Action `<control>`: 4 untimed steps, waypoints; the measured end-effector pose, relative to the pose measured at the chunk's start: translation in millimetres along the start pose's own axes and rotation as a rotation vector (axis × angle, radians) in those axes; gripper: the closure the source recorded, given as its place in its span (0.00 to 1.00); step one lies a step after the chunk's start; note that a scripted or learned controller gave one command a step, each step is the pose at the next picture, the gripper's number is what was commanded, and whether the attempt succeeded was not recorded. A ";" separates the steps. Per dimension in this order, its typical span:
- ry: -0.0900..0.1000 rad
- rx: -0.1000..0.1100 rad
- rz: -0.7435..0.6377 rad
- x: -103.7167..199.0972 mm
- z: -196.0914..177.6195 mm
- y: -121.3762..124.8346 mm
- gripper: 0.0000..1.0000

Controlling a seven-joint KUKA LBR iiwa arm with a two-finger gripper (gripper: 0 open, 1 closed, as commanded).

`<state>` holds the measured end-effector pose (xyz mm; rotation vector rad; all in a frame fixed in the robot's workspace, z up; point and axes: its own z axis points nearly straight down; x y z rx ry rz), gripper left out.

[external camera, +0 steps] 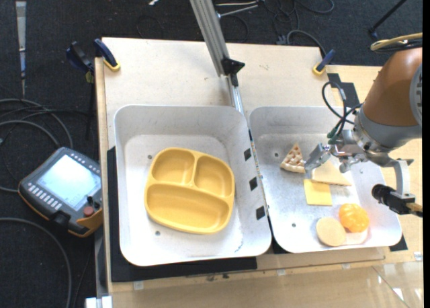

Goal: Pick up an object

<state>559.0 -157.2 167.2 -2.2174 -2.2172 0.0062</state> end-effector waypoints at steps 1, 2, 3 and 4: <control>-0.001 -0.003 -0.002 7.7 55.4 7.1 0.00; -0.002 -0.008 0.000 6.8 41.9 8.1 1.00; -0.003 -0.013 -0.002 4.7 -21.8 8.1 1.00; -0.004 -0.014 -0.002 0.2 -84.2 5.2 1.00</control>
